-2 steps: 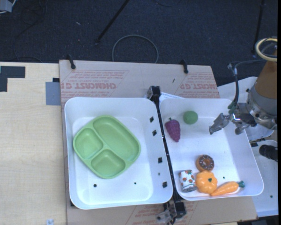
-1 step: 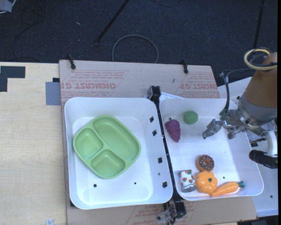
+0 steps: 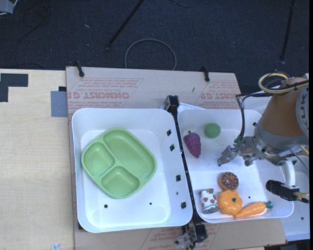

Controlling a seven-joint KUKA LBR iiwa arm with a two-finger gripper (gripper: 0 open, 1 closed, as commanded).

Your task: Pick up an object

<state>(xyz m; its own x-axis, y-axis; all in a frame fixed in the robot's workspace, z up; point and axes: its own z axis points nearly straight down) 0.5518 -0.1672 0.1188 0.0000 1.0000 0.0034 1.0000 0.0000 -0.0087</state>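
Nothing is being lifted yet, as far as the camera view shows: every candidate object is lying on the floor of the right bin (image 3: 250,120), so the pick looks to be in its approach stage, with the closing and the lift both left to do.

The gripper (image 3: 235,155) is hanging over the middle of the right bin, reaching in from the right, its dark fingers pointing left and down. They are appearing somewhat spread, with a gap between the tips, and nothing is sitting between them. Whether the tips are touching the bin floor is not something the slanted view is settling.

The doughnut (image 3: 229,180) is lying just near of the gripper and looks the closest target. Beyond it, toward the near edge, the orange pumpkin (image 3: 229,202) is sitting touching the carrot (image 3: 251,209) on its right and just beside the small patterned can (image 3: 208,200) on its left. The purple grapes (image 3: 192,144) are resting close to the divider, left of the gripper, and the green ball (image 3: 212,130) is lying further back.

In the left bin (image 3: 94,212) a green divided plate (image 3: 118,162) is lying flat, well apart from the gripper. Both bins are sitting on the worktop (image 3: 26,165).
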